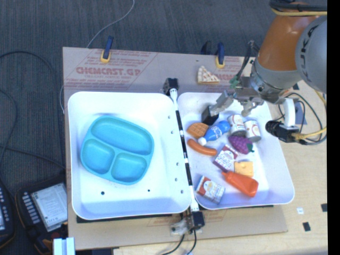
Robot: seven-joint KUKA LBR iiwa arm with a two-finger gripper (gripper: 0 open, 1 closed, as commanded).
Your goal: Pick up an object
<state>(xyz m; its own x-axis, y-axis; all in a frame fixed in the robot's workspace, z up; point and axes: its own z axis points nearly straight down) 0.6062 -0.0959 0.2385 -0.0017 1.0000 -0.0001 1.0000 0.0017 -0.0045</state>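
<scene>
The right bin (pixel 276 163) holds several toy foods. Among them are a blue bottle (pixel 218 132), a round waffle (pixel 197 129), a sausage (pixel 202 147), two small cans (pixel 244 126), purple grapes (pixel 240 143), a red packet (pixel 224 158), a cheese wedge (pixel 244 168), an orange carrot (pixel 241 183) and a small carton (pixel 211 189). My gripper (pixel 232 108) hovers over the bin's far end, just above the cans and the bottle. It is open, with one finger (pixel 216 109) splayed left and the other (pixel 248 106) right, and nothing is between them.
The left bin (pixel 90 195) carries a blue divided plate (pixel 117 149). A pizza slice toy (pixel 207 76) lies on the cardboard behind the right bin. Blue clamps (pixel 108 47) hold the board's far edge.
</scene>
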